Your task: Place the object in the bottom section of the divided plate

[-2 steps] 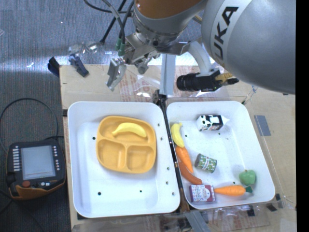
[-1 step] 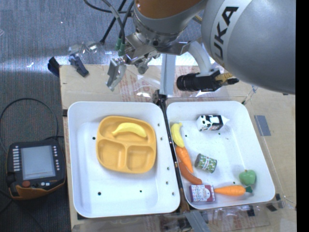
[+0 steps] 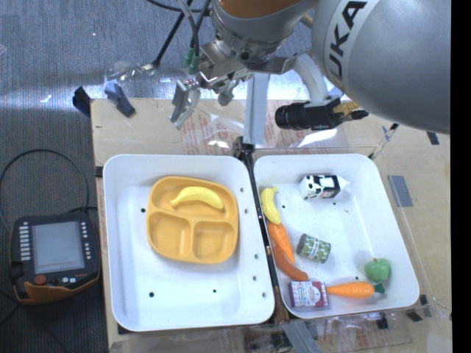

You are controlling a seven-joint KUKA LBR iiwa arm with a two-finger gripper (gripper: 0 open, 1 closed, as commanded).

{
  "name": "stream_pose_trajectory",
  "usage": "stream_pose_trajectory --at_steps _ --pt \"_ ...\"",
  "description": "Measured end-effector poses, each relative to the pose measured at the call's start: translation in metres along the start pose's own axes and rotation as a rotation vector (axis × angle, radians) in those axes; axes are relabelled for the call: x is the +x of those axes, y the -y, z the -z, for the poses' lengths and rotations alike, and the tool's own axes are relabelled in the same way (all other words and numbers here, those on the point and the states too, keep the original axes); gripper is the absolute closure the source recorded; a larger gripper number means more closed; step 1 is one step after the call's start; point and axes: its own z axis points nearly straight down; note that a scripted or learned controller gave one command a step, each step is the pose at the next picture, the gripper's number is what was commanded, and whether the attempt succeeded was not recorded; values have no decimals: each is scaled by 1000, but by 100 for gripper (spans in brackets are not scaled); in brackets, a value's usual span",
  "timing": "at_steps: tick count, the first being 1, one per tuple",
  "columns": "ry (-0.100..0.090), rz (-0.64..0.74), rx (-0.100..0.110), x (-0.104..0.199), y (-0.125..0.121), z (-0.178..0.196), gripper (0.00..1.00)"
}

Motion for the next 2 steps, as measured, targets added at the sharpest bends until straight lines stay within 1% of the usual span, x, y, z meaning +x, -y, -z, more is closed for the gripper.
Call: stream_pose_trajectory --at_steps 2 --pt "0 0 0 0 0 0 0"
